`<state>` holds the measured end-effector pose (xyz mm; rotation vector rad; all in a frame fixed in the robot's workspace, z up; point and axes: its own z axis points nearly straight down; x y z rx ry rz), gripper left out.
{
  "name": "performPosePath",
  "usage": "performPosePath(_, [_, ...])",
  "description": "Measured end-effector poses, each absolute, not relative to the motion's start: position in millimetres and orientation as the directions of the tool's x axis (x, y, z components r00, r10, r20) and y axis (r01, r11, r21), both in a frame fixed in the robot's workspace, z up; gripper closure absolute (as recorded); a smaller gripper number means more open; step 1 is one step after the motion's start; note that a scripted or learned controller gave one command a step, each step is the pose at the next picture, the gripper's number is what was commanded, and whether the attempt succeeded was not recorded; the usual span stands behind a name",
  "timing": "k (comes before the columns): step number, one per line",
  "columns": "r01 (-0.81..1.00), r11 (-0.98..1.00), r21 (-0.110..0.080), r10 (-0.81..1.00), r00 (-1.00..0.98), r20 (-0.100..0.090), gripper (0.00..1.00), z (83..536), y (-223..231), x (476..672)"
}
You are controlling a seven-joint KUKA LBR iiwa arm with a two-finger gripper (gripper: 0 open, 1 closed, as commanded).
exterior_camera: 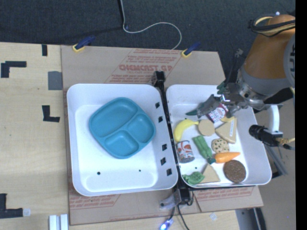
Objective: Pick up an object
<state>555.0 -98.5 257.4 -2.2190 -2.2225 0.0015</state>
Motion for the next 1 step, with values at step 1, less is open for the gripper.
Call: performPosePath(1, [1.0,0.007,0.009,1.0,-0.007,0.002,0.0,365.0,-46.8,501.7])
